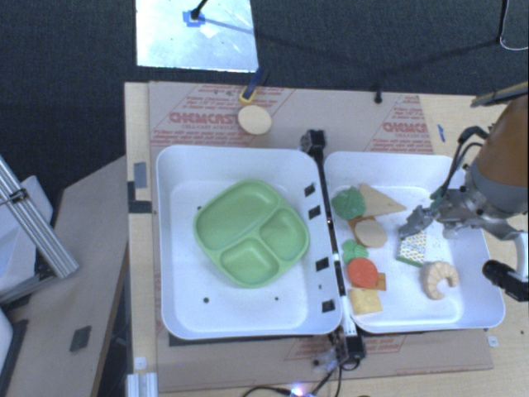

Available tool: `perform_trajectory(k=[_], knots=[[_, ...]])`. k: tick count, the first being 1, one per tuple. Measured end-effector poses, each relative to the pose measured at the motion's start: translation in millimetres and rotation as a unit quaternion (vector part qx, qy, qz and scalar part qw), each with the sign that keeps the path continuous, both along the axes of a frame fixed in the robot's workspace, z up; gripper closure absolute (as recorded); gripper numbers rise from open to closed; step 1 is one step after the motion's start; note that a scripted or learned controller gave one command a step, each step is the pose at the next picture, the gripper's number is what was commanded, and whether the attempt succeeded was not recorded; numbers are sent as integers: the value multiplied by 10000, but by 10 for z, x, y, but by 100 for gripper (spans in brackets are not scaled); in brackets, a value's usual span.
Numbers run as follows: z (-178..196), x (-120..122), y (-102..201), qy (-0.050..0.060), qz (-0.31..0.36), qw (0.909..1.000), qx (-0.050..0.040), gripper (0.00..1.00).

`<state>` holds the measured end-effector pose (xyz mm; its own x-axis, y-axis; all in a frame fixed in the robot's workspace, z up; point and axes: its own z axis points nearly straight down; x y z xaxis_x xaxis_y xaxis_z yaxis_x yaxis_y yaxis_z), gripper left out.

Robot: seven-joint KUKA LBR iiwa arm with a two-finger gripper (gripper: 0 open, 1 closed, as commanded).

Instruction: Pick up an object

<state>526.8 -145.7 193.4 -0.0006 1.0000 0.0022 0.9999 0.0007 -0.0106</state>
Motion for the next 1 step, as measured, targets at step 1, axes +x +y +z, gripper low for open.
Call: perform_trajectory(k=[1], knots=[[58, 29, 2, -58, 14, 10000, -10, 0]])
